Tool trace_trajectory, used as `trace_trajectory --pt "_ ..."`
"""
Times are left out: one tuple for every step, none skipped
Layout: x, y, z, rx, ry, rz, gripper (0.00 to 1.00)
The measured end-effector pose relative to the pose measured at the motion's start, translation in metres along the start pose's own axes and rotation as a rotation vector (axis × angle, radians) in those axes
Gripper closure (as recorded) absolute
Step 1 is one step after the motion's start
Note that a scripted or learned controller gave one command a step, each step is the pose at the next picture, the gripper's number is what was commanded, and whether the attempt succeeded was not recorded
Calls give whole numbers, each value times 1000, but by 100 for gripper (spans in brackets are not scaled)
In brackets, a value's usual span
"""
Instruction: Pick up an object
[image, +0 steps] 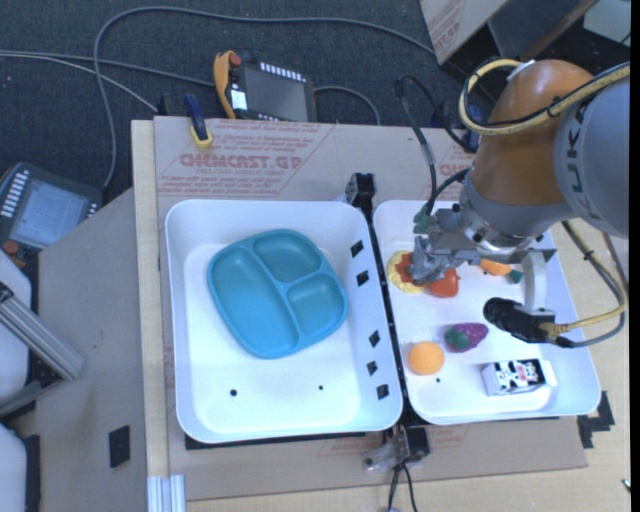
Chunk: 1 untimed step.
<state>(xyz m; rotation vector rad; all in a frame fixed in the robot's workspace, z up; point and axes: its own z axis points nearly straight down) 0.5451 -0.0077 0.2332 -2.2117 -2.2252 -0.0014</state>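
My gripper (432, 268) low over the right bin (570, 395), fingers straddling a red tomato-like toy (444, 286) beside a yellow piece (403, 277), grip I cannot tell, orange ball (426, 358), purple-green toy (463, 336), small carton (517, 376) nearer, blue divided tray (277, 291) in the left bin (200, 380).

A flat brown cardboard-covered bench top (262, 160), printed with faded red lettering along its far side, carries two shallow white plastic bins set side by side and touching along their inner walls. The left white bin (190, 330) sits toward the bench's left half; the right white bin (575, 395) sits toward the right edge, partly hidden from above. A row of small black clips (372, 300) runs along the seam between the bins. At the bench's far left corner, a blue-and-yellow clamp (198, 120) grips the board's edge.
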Motion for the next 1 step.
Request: trace_trajectory --pt "44 -21 1 2 -1 2 100"
